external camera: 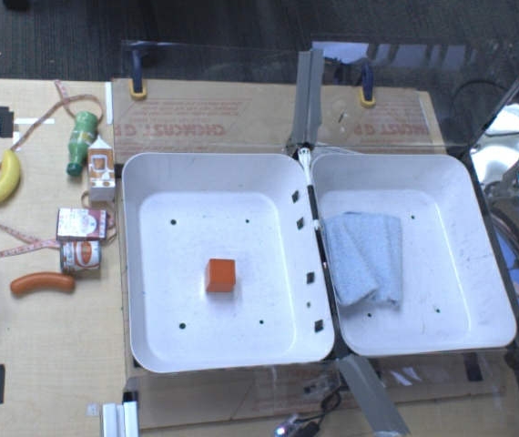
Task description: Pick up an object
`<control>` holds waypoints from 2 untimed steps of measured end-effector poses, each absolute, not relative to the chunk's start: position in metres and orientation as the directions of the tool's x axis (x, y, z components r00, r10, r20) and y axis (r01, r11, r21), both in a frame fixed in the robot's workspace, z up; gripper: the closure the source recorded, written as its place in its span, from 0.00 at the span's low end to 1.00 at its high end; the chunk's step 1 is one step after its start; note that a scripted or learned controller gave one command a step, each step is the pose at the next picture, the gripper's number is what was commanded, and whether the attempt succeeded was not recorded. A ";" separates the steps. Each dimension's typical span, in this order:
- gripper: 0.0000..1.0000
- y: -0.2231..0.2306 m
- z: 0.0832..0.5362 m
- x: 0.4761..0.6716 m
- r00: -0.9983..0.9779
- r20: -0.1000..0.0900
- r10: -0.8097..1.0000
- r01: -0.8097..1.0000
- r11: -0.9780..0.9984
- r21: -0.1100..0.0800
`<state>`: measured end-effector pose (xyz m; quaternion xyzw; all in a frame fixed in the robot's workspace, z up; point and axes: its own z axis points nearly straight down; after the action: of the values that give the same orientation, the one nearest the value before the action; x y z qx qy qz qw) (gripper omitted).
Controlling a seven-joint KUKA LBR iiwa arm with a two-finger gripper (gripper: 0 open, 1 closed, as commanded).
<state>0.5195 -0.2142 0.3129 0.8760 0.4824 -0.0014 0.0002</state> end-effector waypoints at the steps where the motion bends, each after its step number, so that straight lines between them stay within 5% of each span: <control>1: 0.00 -0.112 0.181 0.566 0.286 -0.002 0.958 0.958 -0.286 -0.004; 2: 0.00 -0.191 0.212 0.566 0.324 -0.002 0.946 0.946 -0.324 -0.001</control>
<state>0.5662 -0.1909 0.2118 0.8138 0.5812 -0.0012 0.0002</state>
